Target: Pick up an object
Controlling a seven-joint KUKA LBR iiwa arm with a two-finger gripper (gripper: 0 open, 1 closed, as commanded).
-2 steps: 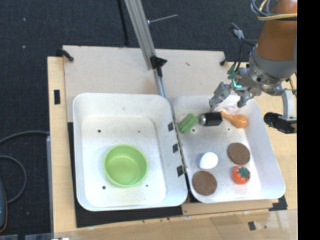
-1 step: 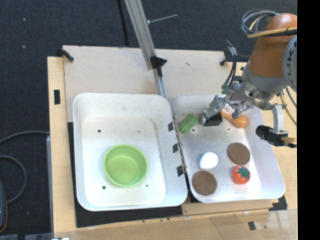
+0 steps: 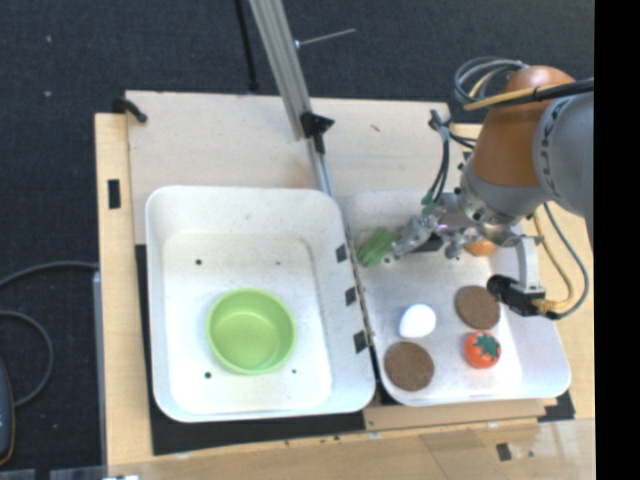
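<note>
Dark carpet surrounds the wooden table [image 3: 220, 138] bearing two white bins. At centre right, the gripper [image 3: 385, 245] reaches left over the right bin [image 3: 540, 373], and a green object [image 3: 374, 247] seems to sit at its tip; whether the fingers clamp it I cannot tell. Lifting straight up, clear of the bin's wall, would be wise. An orange thing [image 3: 481, 249] lies half hidden under the wrist.

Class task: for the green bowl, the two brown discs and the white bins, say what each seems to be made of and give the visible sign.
Green bowl: probably plastic, one even colour, smooth with a soft sheen. Brown discs: matte and grainy, perhaps cork or a toy biscuit; the view leaves it open. White bins: likely moulded plastic or foam, with rounded corners and a faintly speckled, dull surface.
</note>
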